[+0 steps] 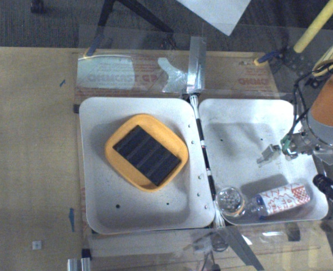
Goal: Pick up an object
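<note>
A yellow-orange rounded block (pixel 146 151) with a black ribbed top lies in the middle of the left bin (pixel 98 208). A clear plastic bottle (pixel 268 201) with a red-and-white label lies on its side along the front of the right bin (pixel 239 117), its round end pointing at the divider. My gripper (pixel 266 153) hangs over the right side of the right bin, above and a little behind the bottle, with nothing seen in it. The arm's orange band (pixel 331 103) is at the right edge.
The two bins meet at a raised divider (pixel 203 151). Behind them lie a taped cardboard sheet (pixel 132 75) and a metal bracket (pixel 196 64). A yellow pole (pixel 321 16) and cables (pixel 302 89) sit at the back right.
</note>
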